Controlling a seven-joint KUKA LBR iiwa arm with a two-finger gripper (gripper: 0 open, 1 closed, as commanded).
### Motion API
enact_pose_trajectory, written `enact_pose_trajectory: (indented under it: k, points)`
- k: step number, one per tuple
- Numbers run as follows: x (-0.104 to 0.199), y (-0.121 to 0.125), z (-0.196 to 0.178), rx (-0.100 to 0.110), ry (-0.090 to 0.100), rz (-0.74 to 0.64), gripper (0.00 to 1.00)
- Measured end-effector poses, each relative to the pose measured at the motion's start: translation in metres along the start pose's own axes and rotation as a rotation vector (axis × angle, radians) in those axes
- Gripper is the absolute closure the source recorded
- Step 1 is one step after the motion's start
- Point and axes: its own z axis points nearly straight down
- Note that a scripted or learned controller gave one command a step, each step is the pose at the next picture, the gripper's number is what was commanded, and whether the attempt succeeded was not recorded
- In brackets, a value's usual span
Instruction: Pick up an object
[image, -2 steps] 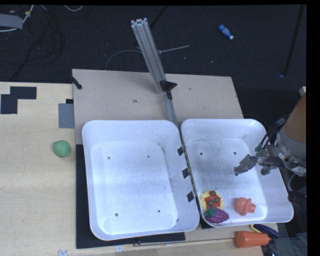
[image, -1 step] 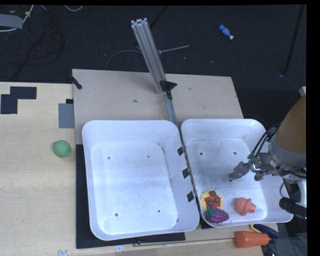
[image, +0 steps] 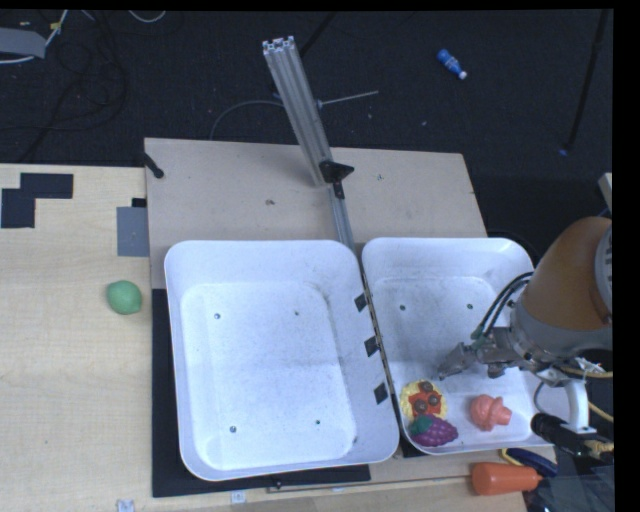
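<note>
Scanning L to R: green ball (image: 124, 297) sits on the bench outside the bins; left bin (image: 200, 270) has bare floor. In right bin (image: 440, 260), near front edge, lie a yellow toy w/ red bits (image: 423, 398), purple grape bunch (image: 434, 431) and pink toy (image: 489, 411). Gripper (image: 470, 358) hangs just above them, nothing between it and them lifted; spread or pressed together, can't tell. Judgement: pick not yet done, descent + grasp left.
</note>
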Motion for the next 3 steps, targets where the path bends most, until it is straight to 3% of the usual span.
enact_pose_trajectory:
  k: [1, 3]
  points:
    - [-0.002, 0.001, -0.013, -0.005, -0.002, 0.003, 1.00]
    - [0.004, -0.003, -0.123, -0.010, -0.002, 0.001, 1.00]
